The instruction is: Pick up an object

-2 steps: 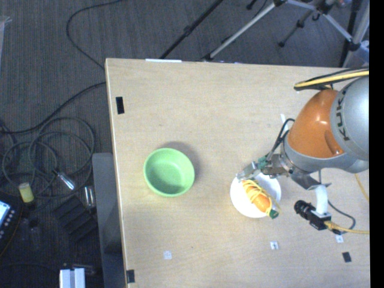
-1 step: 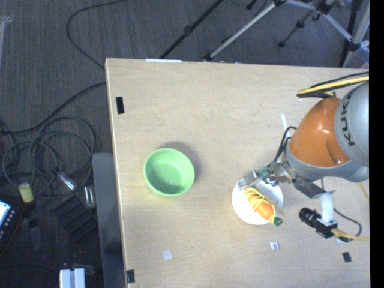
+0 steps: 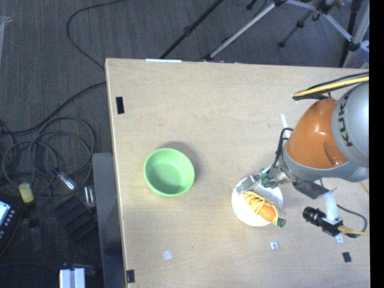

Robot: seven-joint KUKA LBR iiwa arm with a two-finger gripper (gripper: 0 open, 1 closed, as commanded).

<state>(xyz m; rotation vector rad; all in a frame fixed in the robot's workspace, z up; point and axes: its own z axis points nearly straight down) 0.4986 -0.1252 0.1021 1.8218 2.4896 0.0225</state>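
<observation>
Carrot point(image 3: 264, 206) lying on white plate point(image 3: 243, 210), green bowl point(image 3: 170, 171) apart on worktop point(image 3: 198, 107), gripper point(image 3: 262, 179) above plate, jaws' state unclear.

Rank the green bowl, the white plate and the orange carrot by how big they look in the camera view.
1. green bowl
2. white plate, close to the bowl in size and partly hidden by the arm, so unsure
3. orange carrot, clearly smallest

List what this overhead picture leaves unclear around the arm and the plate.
- hand: too small, partly under the wrist; finger state unreadable.
- white plate: far rim covered by the hand.
- carrot: whether the hand touches it cannot be told.
- arm: cut off by the right edge.
</observation>
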